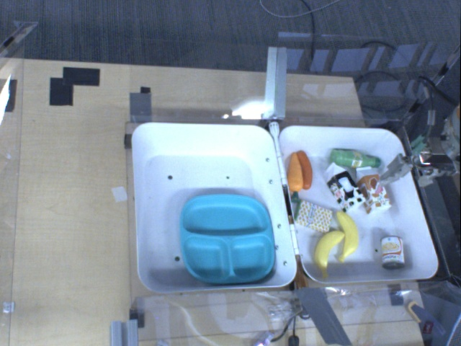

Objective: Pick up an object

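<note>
Two thin grey fingers of my gripper [389,173] reach in from the right edge of the right white bin [421,215]. They are too small and blurry for me to tell if they are spread or pressed together. I see nothing held between them.

Just below my fingertips is a small brown and white toy figure [372,191]. It looks very near to them, maybe touching, but I cannot be sure. Right beside it on the left is a black and white spotted toy [341,188]. Above those two lies a green plastic bottle [354,158] on its side, near the back of the bin.

Further left, close to the wall between the bins, lies an orange carrot-shaped toy [300,170]. Below it is a flat speckled square packet [314,215]. A yellow plastic banana [337,241] lies next to the packet, toward the front of the bin. A small round can with a dark top [392,251] stands by itself in the front right corner.

The left white bin [155,193] sits side by side with mine. In it lies a blue plastic tray with three sections [227,238], near the front.

Both bins rest on a pale wooden bench [65,207]. Black cables [310,13] curl on the dark floor behind it.
</note>
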